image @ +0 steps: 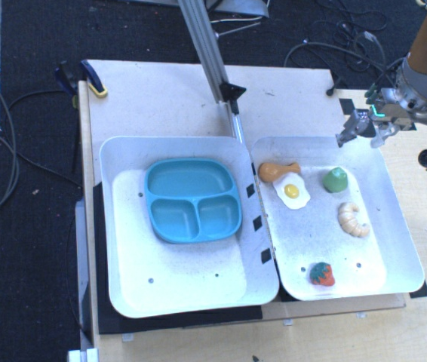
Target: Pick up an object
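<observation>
Grey gripper [362, 132] hovers at the right bin's [394, 225] 1 o'clock corner, holding nothing; finger spread unreadable. Approach step. Nearest pick: green object [336, 179], 7 o'clock of gripper; descend there.

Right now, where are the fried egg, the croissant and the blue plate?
fried egg [293, 193], camera view, on its yellow yolk.
croissant [352, 219], camera view, on its middle.
blue divided plate [184, 179], camera view, on the floor of its large upper compartment.
</observation>
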`<act>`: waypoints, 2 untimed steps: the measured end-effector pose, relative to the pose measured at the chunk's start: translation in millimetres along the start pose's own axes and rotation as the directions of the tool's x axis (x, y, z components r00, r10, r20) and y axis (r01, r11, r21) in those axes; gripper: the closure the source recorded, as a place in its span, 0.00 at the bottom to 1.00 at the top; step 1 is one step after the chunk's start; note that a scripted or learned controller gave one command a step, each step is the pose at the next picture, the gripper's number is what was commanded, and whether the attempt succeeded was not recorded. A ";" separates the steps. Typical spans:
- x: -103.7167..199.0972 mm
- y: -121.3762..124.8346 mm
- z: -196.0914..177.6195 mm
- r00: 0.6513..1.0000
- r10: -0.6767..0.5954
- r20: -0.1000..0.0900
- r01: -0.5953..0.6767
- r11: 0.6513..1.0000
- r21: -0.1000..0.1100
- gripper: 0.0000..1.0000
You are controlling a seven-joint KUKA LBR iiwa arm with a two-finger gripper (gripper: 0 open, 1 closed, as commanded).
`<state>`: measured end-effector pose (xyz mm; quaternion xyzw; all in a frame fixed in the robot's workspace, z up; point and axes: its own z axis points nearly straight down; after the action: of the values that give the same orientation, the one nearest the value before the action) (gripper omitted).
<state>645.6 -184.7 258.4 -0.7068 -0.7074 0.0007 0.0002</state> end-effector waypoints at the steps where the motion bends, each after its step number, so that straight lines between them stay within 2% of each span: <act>1: 0.1 0.5 -0.9 1.000 0.000 0.000 0.000 1.000 -0.002 0.00; 2: 1.4 0.9 63.1 1.000 0.000 -0.001 0.000 1.000 0.003 0.00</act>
<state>646.3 -183.3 195.3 -0.7070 -0.7072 0.0014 0.0014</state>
